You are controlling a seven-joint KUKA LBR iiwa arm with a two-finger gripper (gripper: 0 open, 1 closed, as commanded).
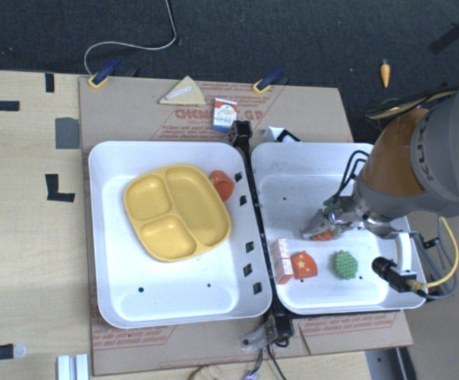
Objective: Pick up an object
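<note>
My gripper (322, 229) hangs low in the right bin (293, 172), something orange-red at its tip; whether it grips that, I cannot tell; the red object (305, 265) lies just below-left, the green ball (344, 264) just below-right, 2 near candidates.

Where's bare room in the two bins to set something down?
Left bin: the floor below the yellow tray. Right bin: the upper floor, above the gripper. Crowded: its lower part, with the carton, red piece and green ball.
</note>
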